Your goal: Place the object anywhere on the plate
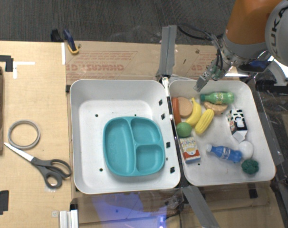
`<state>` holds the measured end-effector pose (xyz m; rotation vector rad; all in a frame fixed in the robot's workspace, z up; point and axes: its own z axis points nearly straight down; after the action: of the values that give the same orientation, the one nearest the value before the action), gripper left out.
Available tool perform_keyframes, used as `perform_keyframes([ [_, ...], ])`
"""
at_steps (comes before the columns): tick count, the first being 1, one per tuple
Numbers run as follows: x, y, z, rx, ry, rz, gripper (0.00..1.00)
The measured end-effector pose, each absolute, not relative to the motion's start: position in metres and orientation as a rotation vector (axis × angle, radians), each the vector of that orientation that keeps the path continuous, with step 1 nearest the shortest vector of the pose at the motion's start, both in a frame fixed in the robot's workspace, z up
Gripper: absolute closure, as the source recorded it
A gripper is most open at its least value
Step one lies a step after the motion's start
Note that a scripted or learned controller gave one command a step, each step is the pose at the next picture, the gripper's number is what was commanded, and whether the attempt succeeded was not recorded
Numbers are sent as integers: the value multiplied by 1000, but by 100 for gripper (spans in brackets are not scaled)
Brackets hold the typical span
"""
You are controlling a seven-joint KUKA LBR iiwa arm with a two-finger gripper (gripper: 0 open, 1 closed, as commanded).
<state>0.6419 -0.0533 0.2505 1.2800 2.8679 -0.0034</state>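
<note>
On the desk (30, 184) at far left: a roll of tape (24, 134), with scissors (42, 165) just below it. Next, the left bin (82, 99), holding a teal divided plate (133, 146) with three compartments, none with anything in it. In the right bin (263, 141), a cluster of toy food: a carton (190, 150) near the divider, a green lime (184, 129), a round brown piece (185, 107), two bananas (201, 118), a green bottle (218, 98) lying on its side, a blue bottle (225, 153), a black-and-white carton (237, 123), a dark green ball (250, 166). Above the bin's far edge, the gripper (204, 81), tilted, nothing between its fingers; open or closed, impossible to tell.
</note>
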Motion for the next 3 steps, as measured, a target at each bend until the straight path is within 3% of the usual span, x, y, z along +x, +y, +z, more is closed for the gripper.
perform_keyframes([
  [1,603,-54,191,1293,2863,-2,100],
  [2,603,2,191,936,2999,-1,100],
  [3,528,51,192,667,3071,0,100],
])
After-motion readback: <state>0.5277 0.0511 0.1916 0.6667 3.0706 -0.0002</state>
